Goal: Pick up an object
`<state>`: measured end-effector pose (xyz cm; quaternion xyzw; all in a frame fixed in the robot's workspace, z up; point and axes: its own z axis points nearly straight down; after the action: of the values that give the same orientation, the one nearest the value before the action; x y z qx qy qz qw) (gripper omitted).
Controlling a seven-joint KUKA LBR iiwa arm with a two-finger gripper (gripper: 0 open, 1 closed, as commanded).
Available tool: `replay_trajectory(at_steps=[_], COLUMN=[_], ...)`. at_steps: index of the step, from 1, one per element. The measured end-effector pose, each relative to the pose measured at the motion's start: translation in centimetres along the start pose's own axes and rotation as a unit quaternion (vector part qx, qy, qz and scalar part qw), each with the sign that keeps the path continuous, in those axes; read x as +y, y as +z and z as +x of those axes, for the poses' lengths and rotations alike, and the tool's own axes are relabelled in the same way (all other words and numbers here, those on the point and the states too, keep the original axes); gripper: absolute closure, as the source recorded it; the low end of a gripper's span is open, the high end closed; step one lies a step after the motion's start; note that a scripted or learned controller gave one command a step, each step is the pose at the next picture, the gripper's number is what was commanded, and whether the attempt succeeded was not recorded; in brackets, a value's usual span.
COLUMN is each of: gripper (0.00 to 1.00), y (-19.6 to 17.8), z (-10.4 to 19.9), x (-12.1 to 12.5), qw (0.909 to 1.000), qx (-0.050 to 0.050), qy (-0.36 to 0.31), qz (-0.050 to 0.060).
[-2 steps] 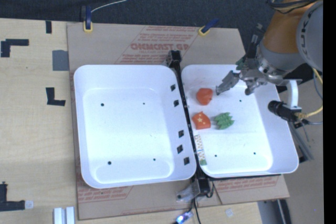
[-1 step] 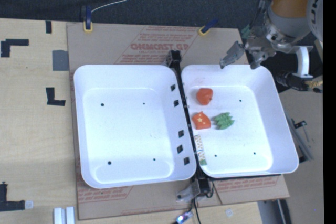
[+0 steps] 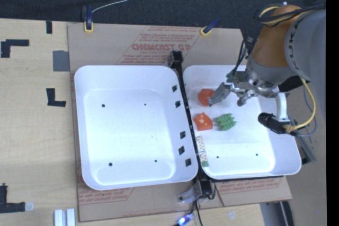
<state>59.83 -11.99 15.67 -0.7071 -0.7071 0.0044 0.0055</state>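
White plastic is your landmark: the right-hand bin (image 3: pixel 265 166) holds three small things near the divider (image 3: pixel 183 114) it shares with the left bin (image 3: pixel 127 166). You see an orange-red piece (image 3: pixel 205 96) nearest the far rim, a second orange-red piece (image 3: pixel 203 122) nearer the middle, and a green leafy piece (image 3: pixel 226 122) just beside that one. Your gripper (image 3: pixel 229 94) hangs over the bin's far half, one dark finger (image 3: pixel 218 96) reaching to the edge of the first orange-red piece, but you cannot tell whether the fingers are apart or together.

One fixed camera above the table (image 3: pixel 32 114), angled down, covering both bins (image 3: pixel 127 77); arm (image 3: pixel 296 39) enters right.
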Motion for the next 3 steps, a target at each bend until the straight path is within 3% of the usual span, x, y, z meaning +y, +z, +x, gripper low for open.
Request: replay_trajectory(at_steps=[1, 2, 3], gripper=[0.00, 0.00, 0.00], y=[-7.0, -18.0, -29.4], z=[0.2, 0.3, -0.9], x=[2.0, 5.0, 4.5], qw=[1.0000, 0.9999, 0.9999], qx=[-0.001, -0.002, -0.003], qy=[-0.001, -0.002, -0.001], qz=[-0.009, -0.014, -0.014])
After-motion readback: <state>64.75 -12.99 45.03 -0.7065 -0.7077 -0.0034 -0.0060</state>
